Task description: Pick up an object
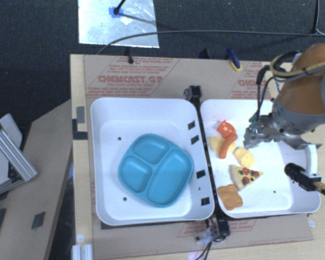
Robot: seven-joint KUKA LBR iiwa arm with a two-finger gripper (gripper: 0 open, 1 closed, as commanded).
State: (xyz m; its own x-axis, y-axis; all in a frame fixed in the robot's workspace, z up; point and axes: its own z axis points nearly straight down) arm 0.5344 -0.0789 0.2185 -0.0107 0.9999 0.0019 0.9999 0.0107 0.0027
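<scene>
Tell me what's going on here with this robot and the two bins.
A robot arm reaches in from the right, its end effector low over the right bin, close to a cluster of toy food: a tomato, a sausage, a pizza slice. Nothing looks picked up yet. The left bin holds a blue divided plate.

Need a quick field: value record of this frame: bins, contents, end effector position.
left bin: holds a blue divided plate
right bin: toy food along its left side
food items: red piece, sausage, yellow piece, pizza slice, brown piece
end effector: over the right bin, just right of the sausage
held item: none visible
</scene>
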